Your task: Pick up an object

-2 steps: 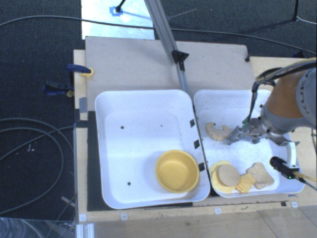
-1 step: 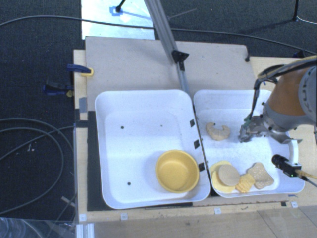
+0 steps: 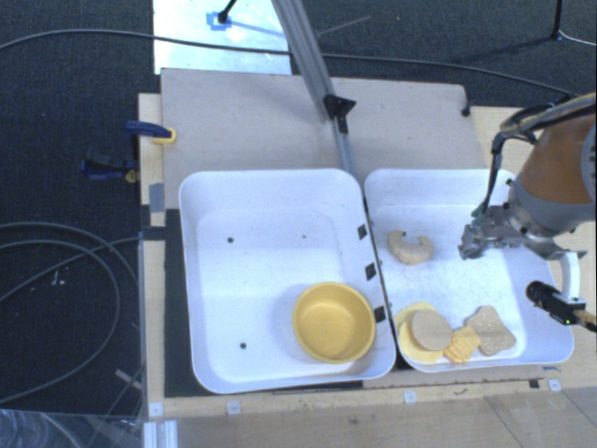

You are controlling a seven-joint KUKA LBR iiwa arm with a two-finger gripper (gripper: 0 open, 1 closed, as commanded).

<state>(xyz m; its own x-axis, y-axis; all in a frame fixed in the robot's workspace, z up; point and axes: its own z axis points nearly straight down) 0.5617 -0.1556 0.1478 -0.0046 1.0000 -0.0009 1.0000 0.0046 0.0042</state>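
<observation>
Biggest first: the bench under me, carrying two white bins side by side. The left bin has one tenant, a yellow bowl sitting near its front right corner. The right bin is where I work, and my arm comes in over its right wall, orange band showing above the wrist.

My pincer hangs low over the middle of the right bin, toward its right side. Open or closed? I cannot tell — from this slanted look down, the tip is a dark grey knot and nothing more. What I can say is that I see nothing carried in it.

Now the pickings. Nearest is a pale curved pastry, lying alone on the bin floor just to the left of my pincer in the picture, at about the same depth. It sits apart from everything, and its long axis runs roughly left to right with the curve opening downward. That is the line my next move turns on — a short sideways shift, then down, as I judge it.

Further toward the front edge sits a crowded bunch: a tan round disc on a yellow plate, a small yellow waffle piece touching it, and a beige toast slice beside that. Tighter quarters, riskier grab.
</observation>
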